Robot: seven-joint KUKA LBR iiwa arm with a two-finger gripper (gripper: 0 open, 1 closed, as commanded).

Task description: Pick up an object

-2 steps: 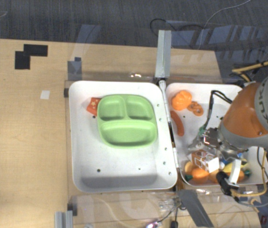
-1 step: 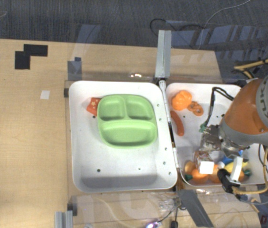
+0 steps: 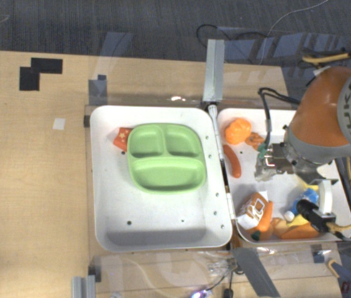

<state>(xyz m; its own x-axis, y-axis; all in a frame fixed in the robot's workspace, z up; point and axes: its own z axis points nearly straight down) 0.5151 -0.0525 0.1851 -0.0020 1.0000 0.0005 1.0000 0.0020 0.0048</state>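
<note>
Two bins, arm low over the right bin point(image 3: 343, 225), nothing picked yet.
gripper point(image 3: 267, 166) hangs mid-bin; can't tell if it's open or closed. Nearest target looks like the red sausage point(image 3: 232, 160), just to its left, long axis running front to back. Orange ball point(image 3: 238, 131) sits behind it. Green tray point(image 3: 164, 157) in left bin point(image 3: 110, 222).

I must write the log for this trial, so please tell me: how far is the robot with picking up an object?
Done: the arm has reached over the right bin, and its gripper sits low beside the red sausage-shaped toy. In hand: nothing can be seen between its fingers. Left: the grasp and the lift. The orange pumpkin toy and the toys at the bin's near end lie in the bin, and the green divided plate lies in the left bin.
</note>
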